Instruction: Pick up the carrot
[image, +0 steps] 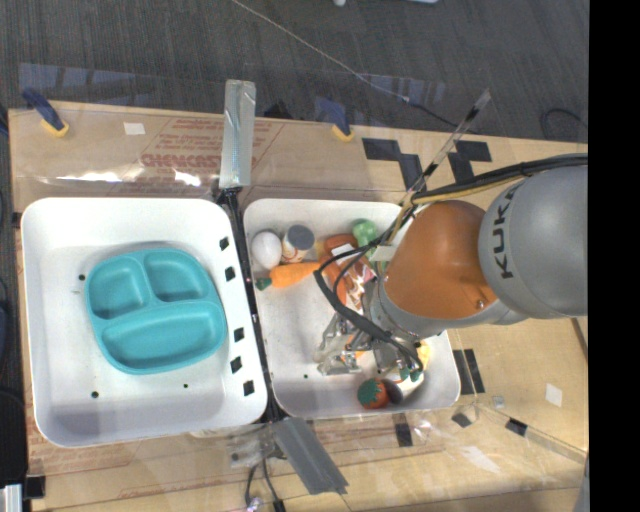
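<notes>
The carrot (292, 276) lies orange with a green stem end in the upper left part of the right bin (300, 385), pointing toward the bin's left wall. My gripper (350, 355) hangs below the orange wrist band, low over the middle of the right bin, to the lower right of the carrot and apart from it. The arm's bulk covers the bin's right half.
A white egg (266, 247), a grey round piece (298, 238), a green item (364, 231) and an orange-red item (340, 246) lie near the carrot. A red and green fruit (375, 393) sits at the bin's front. The left bin (50, 400) holds a teal divided plate (155, 308).
</notes>
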